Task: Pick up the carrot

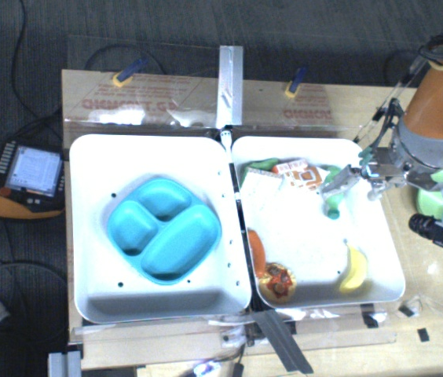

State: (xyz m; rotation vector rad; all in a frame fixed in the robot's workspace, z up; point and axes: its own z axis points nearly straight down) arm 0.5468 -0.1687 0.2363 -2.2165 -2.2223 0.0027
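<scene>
Above the right bin's (378, 234) upper right corner, the gripper (336, 193) is hanging at the end of the grey arm (422, 136); whether its fingers are spread or closed cannot be told. Well apart from the fingers, the carrot (257, 250) is lying along the bin's left wall, touching a reddish item (276, 281) beneath it. A banana (353, 269) is resting below the fingers. A blue divided tray (164, 228) is sitting in the left bin (88, 210).

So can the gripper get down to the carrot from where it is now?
Probably yes. The carrot lies uncovered along the right bin's left wall, nothing on top; that wall may crowd the gripper.
</scene>
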